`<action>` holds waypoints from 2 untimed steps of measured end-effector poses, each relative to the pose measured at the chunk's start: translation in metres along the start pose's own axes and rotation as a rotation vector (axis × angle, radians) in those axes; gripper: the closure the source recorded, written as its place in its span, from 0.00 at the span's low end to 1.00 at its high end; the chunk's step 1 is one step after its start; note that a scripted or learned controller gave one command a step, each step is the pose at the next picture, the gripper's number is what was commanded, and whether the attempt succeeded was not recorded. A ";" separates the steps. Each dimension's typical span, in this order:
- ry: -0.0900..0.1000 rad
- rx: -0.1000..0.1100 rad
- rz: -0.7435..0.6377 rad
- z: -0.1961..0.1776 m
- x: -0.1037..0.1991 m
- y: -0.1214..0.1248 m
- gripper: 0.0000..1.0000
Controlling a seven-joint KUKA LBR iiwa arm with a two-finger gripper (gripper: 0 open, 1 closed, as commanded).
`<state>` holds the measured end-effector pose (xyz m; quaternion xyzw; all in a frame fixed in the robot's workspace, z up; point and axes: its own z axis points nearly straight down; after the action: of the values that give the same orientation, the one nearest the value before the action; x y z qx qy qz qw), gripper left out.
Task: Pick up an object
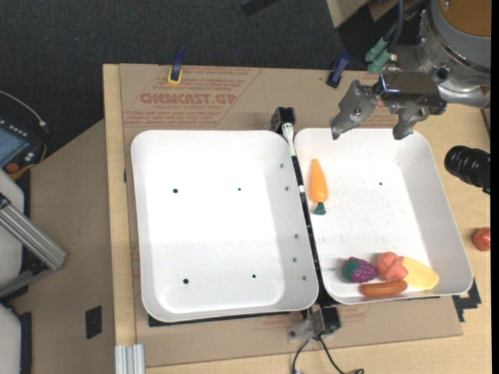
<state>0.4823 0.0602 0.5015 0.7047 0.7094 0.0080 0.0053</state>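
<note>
Carrot (318, 179), orange with a green stem, lies in the right bin (437, 201); gripper (373, 125) spread wide above

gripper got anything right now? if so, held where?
Nothing held. The gripper is open above the right bin's far edge, fingers spread with nothing between them. The carrot lies in the bin.

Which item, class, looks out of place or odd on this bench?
A small orange-red object lies on the bench outside the right white bin, while the orange toy carrot and the toy foods clustered at the near edge lie inside it. Nothing looks spilled or damaged.
</note>
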 end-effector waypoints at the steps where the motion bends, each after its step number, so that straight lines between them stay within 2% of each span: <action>1: -0.001 0.011 0.001 -0.036 0.051 -0.002 0.00; 2: -0.008 0.037 0.010 0.143 0.035 -0.007 0.00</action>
<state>0.4775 0.0955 0.3584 0.7083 0.7059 -0.0082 -0.0050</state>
